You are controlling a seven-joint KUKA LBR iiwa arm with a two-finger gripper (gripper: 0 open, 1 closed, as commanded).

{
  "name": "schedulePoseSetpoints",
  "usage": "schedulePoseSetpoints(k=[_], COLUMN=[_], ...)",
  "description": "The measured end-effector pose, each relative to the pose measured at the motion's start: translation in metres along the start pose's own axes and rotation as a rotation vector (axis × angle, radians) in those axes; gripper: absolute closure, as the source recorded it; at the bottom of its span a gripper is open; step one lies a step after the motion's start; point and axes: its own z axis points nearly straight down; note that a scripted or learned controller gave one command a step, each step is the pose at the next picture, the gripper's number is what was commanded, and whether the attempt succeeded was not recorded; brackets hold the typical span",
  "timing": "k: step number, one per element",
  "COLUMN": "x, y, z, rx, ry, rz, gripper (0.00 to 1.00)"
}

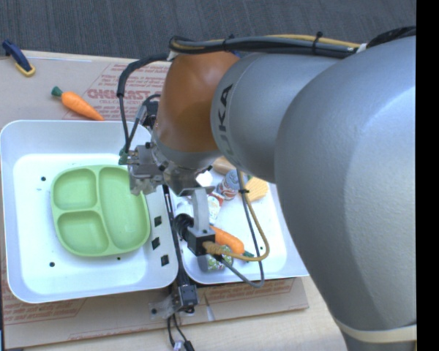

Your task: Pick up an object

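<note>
My gripper [155, 170] hangs under the orange wrist band, over the divide between the two white bins. The arm's bulk covers most of the right bin [293, 265]. An orange carrot [228, 240] lies in the right bin just right of the gripper, apart from it. A small red and white item [226, 189] and a yellow-orange piece [257, 189] peek out beside the arm. A green divided plate [99, 210] lies flat in the left bin [22, 218], its right rim close to the gripper.
A second carrot [77, 103] lies on the cardboard behind the left bin. A blue and yellow tool [18, 57] sits at the far left corner. Cables loop down over the right bin's front.
</note>
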Motion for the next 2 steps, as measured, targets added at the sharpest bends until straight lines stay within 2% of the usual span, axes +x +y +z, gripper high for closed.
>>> schedulePoseSetpoints(k=[1, 2], x=[0.020, 0.041], y=[-0.054, -0.056], z=[-0.018, 0.003], rx=[0.001, 0.003], ry=[0.000, -0.001], rz=[-0.001, 0.000], gripper=[1.00, 1.00])
